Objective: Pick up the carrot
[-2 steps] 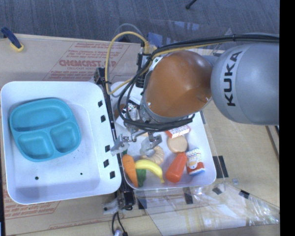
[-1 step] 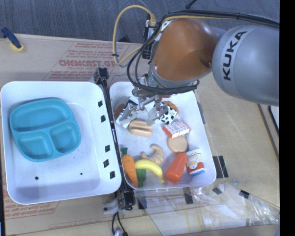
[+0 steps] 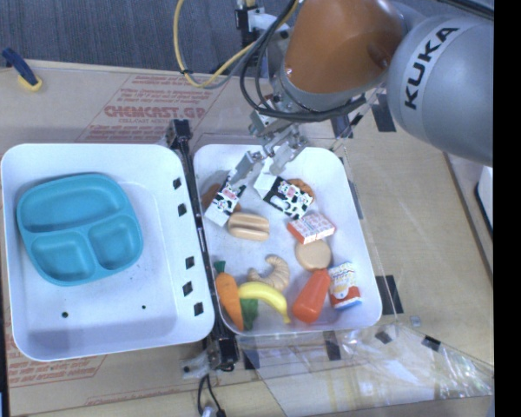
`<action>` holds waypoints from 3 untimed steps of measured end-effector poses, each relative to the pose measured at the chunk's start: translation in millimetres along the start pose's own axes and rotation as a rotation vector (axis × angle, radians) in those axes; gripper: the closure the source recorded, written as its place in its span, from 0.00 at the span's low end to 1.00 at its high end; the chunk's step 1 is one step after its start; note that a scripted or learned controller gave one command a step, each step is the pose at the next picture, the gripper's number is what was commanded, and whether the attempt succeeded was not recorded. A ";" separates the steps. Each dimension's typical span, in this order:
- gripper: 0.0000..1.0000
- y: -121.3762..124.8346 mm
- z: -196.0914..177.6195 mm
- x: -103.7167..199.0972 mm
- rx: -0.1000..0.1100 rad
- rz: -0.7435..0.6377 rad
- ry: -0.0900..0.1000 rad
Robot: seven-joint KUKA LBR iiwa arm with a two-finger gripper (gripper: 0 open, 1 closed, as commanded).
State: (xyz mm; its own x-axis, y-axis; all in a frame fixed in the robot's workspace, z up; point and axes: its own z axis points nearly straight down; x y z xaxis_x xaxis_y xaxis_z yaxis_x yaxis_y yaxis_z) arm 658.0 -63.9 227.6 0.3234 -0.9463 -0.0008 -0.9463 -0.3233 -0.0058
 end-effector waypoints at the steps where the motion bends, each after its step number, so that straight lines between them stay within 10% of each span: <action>1: 0.00 18.8 -148.3 59.7 0.012 0.131 0.010; 3: 0.00 42.0 -236.7 126.4 0.004 -0.080 0.003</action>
State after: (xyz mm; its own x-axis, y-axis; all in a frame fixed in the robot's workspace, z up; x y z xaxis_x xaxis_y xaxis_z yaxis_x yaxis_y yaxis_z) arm 657.9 -197.6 464.0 0.3983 -0.9173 0.0031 -0.9172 -0.3983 -0.0095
